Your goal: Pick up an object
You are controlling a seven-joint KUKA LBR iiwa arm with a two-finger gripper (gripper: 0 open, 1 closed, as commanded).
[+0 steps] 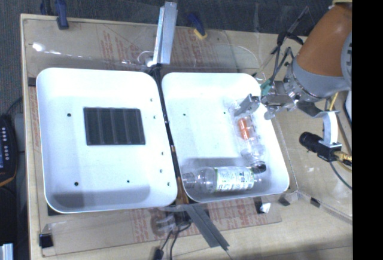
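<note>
A small clear bottle with an orange label (247, 132) lies lengthwise along the right side of the right bin (197, 97), its dark cap toward the front. A larger clear bottle with a white label (222, 179) lies on its side along that bin's front wall. My gripper (246, 104) hangs over the right bin's back right part, just above the far end of the small bottle. Whether it touches the bottle is unclear. The grey arm with its orange band (323, 49) comes in from the right.
The left bin (60, 175) holds a dark grey ridged rectangular slab (114, 126) lying flat near its middle. A metal bar (165, 31) stands behind the seam between the bins. Blue clamps (61, 12) sit on the bench's back edge.
</note>
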